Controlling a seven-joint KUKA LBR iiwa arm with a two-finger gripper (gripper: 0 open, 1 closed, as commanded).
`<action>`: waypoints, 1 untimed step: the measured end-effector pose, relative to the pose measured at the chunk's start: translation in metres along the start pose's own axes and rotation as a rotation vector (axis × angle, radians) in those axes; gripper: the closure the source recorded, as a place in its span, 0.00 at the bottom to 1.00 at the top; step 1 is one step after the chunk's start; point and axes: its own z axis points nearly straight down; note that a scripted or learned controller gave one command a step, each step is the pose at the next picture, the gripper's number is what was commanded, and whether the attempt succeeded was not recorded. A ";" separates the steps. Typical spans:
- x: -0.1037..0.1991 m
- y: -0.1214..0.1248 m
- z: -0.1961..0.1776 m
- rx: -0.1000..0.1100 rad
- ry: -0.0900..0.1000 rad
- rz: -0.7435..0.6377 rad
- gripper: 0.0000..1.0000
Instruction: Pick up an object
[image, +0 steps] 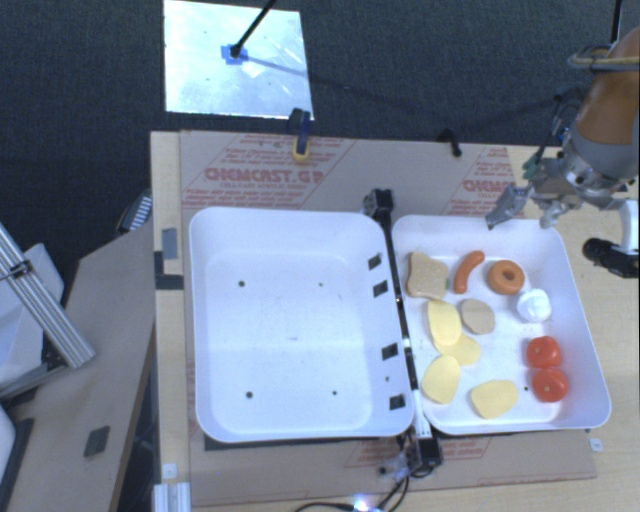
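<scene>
Camera view showed the grey arm with its orange band reaching in from the right, its gripper (528, 205) poised above the far rim of the right bin (590, 385). The two fingers stood apart with nothing between them, so no object had yet been picked up; by my judgement the whole of the task lay ahead: choosing a piece, coming down on it, closing and lifting.

All the candidates lay in the right bin. Nearest the gripper were a slice of toy bread (428, 275), a sausage (468, 271) just beside it, and a glazed doughnut (506, 276). A small white piece (534, 304) sat near the doughnut. Mid-bin lay a beige oval piece (478, 316) touching a pale yellow slice (444, 323), with more yellow slices (441, 379) toward the near edge, one (494, 398) apart from the rest. Two red tomatoes (546, 367) sat close together by the right wall.

The left bin (215, 300) held only its bare white floor with four small dark marks.
</scene>
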 end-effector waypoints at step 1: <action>0.009 -0.091 0.135 0.018 0.008 0.003 0.00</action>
